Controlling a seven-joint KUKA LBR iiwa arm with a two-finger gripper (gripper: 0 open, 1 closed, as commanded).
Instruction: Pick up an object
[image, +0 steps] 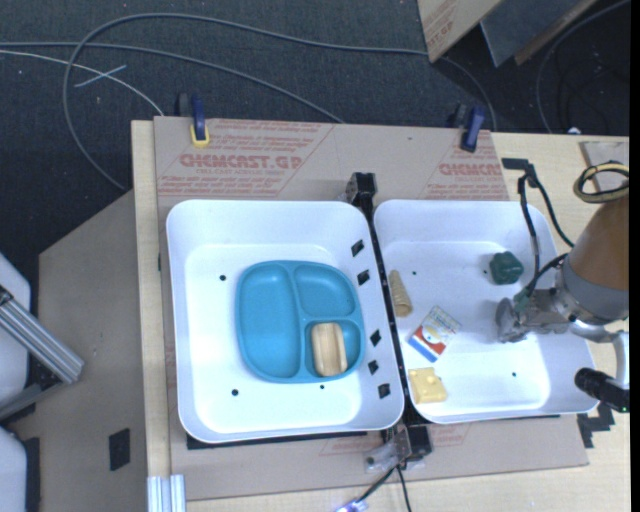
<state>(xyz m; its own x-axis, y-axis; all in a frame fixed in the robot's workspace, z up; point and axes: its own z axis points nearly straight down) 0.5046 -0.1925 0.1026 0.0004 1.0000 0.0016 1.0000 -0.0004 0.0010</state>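
1. Left bin (190, 330): a blue plate (280, 320) with three sections; a tan bread piece (328, 348) lies in its lower right section.
2. Right bin (470, 400): a tan stick (400, 293) at the left wall, a red, white and blue packet (432, 335) in the middle, a yellow block (427, 384) low left, a green lump (506, 266) upper right.
3. The gripper (515, 322) sits low at the bin's right side, below the green lump and apart from it; how far it is open I cannot tell, and nothing shows in its grasp.

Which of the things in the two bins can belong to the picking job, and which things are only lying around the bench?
Job:
gripper, low in the right bin
green object
red, white and blue packet
yellow block
tan cylinder
tan piece in the blue divided plate, left bin

Lying about:
blue clamps
cardboard box
cables
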